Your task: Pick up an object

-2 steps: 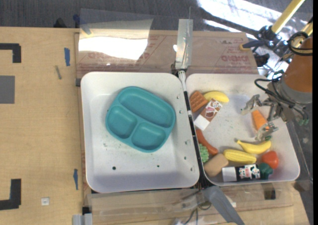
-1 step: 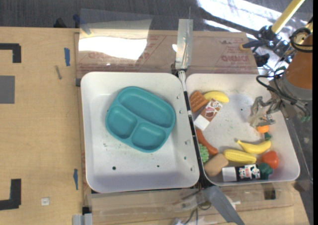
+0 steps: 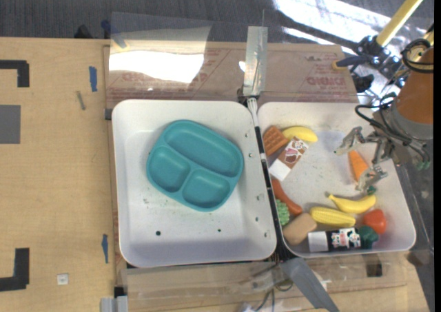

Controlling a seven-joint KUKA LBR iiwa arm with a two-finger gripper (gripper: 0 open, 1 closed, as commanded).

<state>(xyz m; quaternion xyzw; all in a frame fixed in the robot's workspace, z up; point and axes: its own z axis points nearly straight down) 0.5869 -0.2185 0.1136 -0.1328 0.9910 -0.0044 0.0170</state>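
Right bin (image 3: 403, 235): my tool (image 3: 365, 156) hangs over its upper right part, fingers spread wide, one tip (image 3: 350, 140) to the left, the other (image 3: 375, 174) lower right. Between them lies an orange carrot (image 3: 357, 164), resting on the bin floor, not lifted; I cannot tell whether either finger touches it.

Just below the carrot: a yellow banana (image 3: 355, 202), then a second yellow piece (image 3: 333, 217), a red tomato (image 3: 375, 220) at its right.

Front wall: a small bottle (image 3: 335, 240) lying on its side, a tan bread roll (image 3: 298, 229) left of it.

Left side: a brown-and-white packet (image 3: 291, 154), another yellow piece (image 3: 301, 134) above it, an orange-striped item (image 3: 273, 140), a red pepper (image 3: 286, 198).

Left bin (image 3: 131, 235): one teal divided plate (image 3: 195, 164), near the middle.
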